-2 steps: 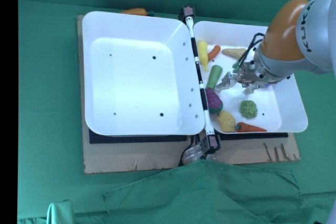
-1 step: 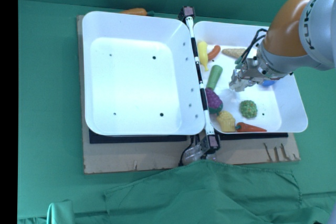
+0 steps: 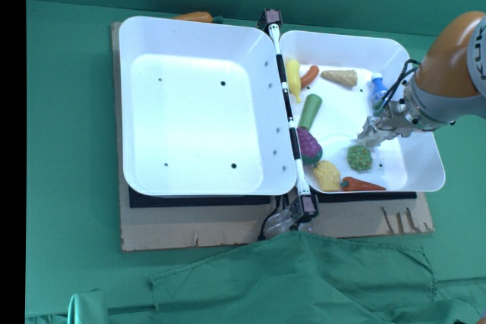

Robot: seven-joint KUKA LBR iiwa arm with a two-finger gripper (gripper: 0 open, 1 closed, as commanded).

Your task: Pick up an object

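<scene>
The gripper (image 3: 370, 134) hangs just above the round green vegetable (image 3: 359, 158); jaw state cannot be told. Below it the carrot (image 3: 362, 184) lies lengthwise left-right, tip pointing right.

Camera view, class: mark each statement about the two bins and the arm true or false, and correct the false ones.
1. The toy foods lie in the right bin. True.
2. The green cucumber stands upright. False: it lies flat on the bin floor.
3. The gripper is above the right bin, near the green broccoli. True.
4. The purple grapes lie at the right bin's right wall. False: they lie by its left wall, beside the divider.
5. An orange carrot lies along the right bin's near edge. True.
</scene>
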